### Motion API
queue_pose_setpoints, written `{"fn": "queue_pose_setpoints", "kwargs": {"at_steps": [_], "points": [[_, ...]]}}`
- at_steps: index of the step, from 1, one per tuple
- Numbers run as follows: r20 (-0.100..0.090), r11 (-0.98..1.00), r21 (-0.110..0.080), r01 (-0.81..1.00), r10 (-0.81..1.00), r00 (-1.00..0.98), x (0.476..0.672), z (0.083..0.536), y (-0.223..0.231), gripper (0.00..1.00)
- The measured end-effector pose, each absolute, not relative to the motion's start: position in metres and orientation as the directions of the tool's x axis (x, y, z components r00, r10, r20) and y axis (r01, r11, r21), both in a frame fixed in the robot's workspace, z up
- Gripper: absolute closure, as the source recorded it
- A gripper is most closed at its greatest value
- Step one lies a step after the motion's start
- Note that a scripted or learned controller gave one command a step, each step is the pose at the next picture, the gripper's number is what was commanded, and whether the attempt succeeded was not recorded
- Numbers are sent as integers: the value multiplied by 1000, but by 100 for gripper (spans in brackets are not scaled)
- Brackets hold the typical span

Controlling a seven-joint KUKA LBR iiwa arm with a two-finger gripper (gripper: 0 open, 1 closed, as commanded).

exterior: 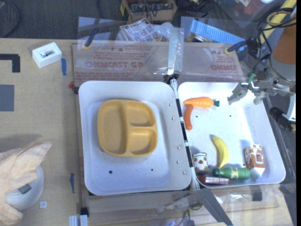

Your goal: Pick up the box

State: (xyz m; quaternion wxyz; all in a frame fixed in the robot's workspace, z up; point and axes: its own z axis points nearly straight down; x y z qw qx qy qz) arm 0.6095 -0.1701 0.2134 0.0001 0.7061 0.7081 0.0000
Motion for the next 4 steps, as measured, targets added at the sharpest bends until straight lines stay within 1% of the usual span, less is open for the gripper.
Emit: {"fn": "queue_pose_setpoints", "kwargs": {"at_steps": [1, 2, 3, 4], "points": [[0, -30, 1, 1000, 1000, 30, 588, 97, -128, 0], [0, 66, 5, 998, 998, -66, 588, 88, -98, 0], [-1, 19, 6, 1000, 1000, -19, 590, 88, -97, 0], [0, 50, 6, 999, 999, -50, 537, 88, -94, 0]]}}
